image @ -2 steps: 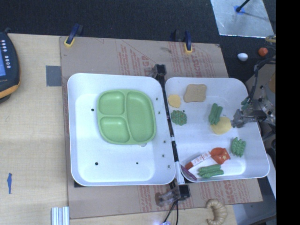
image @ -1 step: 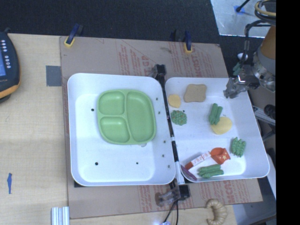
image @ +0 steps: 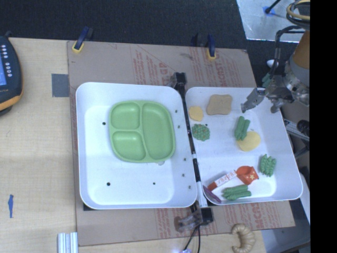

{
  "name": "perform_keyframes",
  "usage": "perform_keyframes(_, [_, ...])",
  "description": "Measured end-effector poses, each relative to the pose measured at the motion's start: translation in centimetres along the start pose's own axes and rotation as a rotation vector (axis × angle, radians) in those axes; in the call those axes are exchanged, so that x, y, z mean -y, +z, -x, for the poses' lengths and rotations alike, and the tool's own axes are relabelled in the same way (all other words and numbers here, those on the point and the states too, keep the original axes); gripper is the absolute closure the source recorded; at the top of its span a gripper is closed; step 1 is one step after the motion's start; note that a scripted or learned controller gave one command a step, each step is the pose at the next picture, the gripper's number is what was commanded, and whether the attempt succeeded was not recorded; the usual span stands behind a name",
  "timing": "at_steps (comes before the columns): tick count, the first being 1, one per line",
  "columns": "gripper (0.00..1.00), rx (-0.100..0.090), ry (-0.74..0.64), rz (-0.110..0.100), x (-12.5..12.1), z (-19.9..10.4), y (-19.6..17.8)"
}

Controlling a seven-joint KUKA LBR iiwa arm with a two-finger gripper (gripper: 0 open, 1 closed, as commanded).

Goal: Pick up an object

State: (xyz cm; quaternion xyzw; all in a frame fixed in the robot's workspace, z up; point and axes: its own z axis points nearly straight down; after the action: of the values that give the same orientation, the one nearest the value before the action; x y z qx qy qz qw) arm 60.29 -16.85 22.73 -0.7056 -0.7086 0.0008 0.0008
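My gripper hangs over the upper right corner of the right bin, fingers spread open with nothing between them. In that bin lie a tan bread slice, a small yellow round piece, a green broccoli piece, a green pod beside a yellow disc, a green ridged piece, a red and white packet and a green bean pod. The gripper sits above and to the right of the green pod, apart from it.
The left bin holds a green divided plate. A handheld pendant lies at the far left of the bench. Clamps hold the cardboard's back edge. A tan curled object lies in front of the bins.
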Motion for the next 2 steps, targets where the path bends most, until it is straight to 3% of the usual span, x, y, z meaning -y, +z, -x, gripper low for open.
perform_keyframes(1, [0.00,0.000,0.000,-0.003,1.2,1.7,7.9])
perform_keyframes(2, [0.00,0.000,-0.002,-0.002,2.1,-0.8,13.6])
